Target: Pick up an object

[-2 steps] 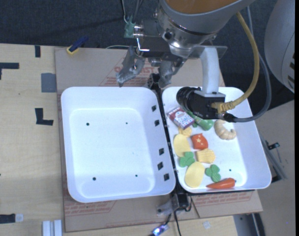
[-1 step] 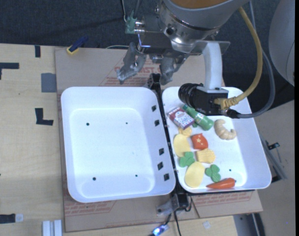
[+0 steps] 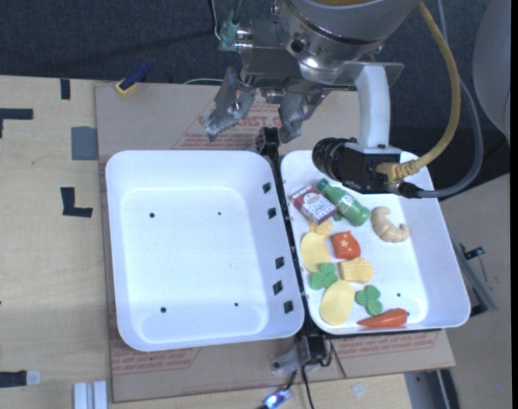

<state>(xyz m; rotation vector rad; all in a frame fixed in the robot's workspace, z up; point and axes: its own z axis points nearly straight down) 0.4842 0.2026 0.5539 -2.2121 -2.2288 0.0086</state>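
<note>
My gripper (image 3: 257,113) hangs high above the bench, over the far edge between the two bins. Its two fingers (image 3: 229,109) stand apart with nothing between them. The right bin (image 3: 438,262) holds several small toy foods: a green bottle (image 3: 344,204), a dark red packet (image 3: 311,203), a tan croissant (image 3: 388,225), a red tomato-like piece (image 3: 346,245), yellow pieces (image 3: 313,250), green leafy pieces (image 3: 325,275) and a red chili (image 3: 383,318) at the near edge.
The left bin (image 3: 191,245) sits beside the right one, on a cardboard sheet (image 3: 148,100). A black cylinder and white post of the arm (image 3: 365,156) overhang the right bin's far edge. A yellow cable (image 3: 451,100) loops at the right.
</note>
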